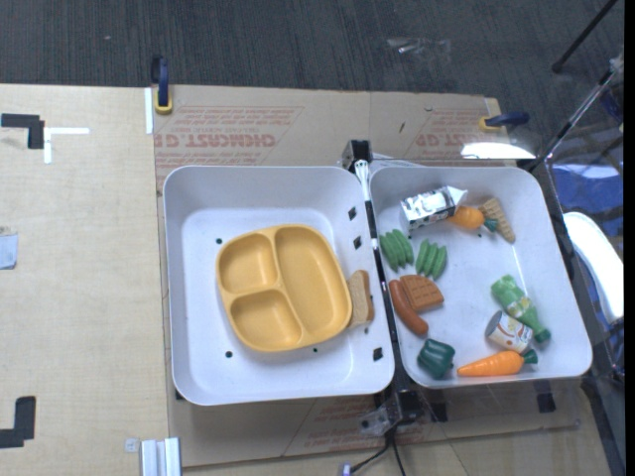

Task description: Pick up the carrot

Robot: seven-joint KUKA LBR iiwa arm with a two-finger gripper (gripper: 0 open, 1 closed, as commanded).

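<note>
Orange carrot (490,366) lies at the right bin's (552,226) near edge.

we see two white bins, the left bin (184,296) and the right bin (556,266), of smooth, faintly glossy plastic. the yellow divided plate (283,288) looks like matt plastic. the carrot (489,366) has a smooth, slightly shiny plastic skin. a crinkled packet (431,205) glints like foil. brown printed cardboard (258,132) lies matt on the pale wood-grain counter (74,266).
</note>
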